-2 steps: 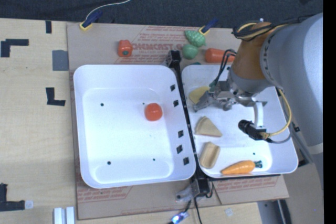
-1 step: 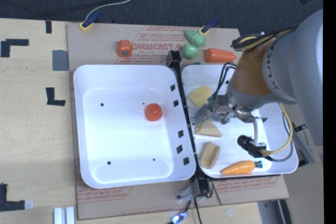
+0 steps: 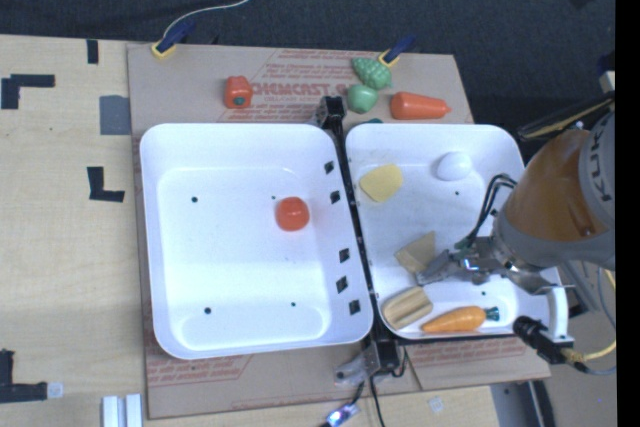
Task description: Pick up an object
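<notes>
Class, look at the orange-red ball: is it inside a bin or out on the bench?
Inside. The orange-red ball rests on the floor of the left bin, within its rim.

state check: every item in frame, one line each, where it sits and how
gripper: low in right bin, over tan wedge
tan wedge: right bin, at gripper tip
bread piece: lying at right bin's near edge
orange carrot: lying beside bread piece
yellow piece: right bin, flat
white ball: right bin, far corner
red ball: left bin, alone
</notes>
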{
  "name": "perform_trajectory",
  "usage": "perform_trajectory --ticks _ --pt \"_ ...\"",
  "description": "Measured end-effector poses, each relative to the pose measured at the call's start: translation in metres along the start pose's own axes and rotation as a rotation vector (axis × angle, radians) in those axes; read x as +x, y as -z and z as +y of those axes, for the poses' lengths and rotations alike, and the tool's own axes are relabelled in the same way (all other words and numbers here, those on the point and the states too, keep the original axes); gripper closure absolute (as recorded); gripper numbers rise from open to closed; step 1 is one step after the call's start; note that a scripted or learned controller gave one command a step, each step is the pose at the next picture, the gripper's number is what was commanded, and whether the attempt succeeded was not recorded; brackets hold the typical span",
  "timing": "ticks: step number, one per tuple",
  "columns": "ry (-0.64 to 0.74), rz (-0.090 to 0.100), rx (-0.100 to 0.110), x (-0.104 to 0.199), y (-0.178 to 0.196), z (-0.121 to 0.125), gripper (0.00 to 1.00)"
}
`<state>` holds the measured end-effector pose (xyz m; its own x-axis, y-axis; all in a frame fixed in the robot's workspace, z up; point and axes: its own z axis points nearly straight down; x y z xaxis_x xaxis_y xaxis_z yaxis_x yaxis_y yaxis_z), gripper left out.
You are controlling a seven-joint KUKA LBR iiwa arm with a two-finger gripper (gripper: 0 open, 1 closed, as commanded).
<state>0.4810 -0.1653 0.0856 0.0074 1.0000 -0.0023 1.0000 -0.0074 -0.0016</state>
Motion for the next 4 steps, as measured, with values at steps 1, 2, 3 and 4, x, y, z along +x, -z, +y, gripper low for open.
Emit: perform_trajectory --ticks 1,2,3,4 --pt "0.014 0.003 -0.003 0.070 0.000 0.036 0.00" --pt "0.009 0.003 0.000 0.066 0.009 0.034 1.00" --pt "0.018 0.004 -0.015 0.135 0.105 0.108 1.00" --pt "0.020 0.003 -0.006 0.250 0.100 0.164 1.00"
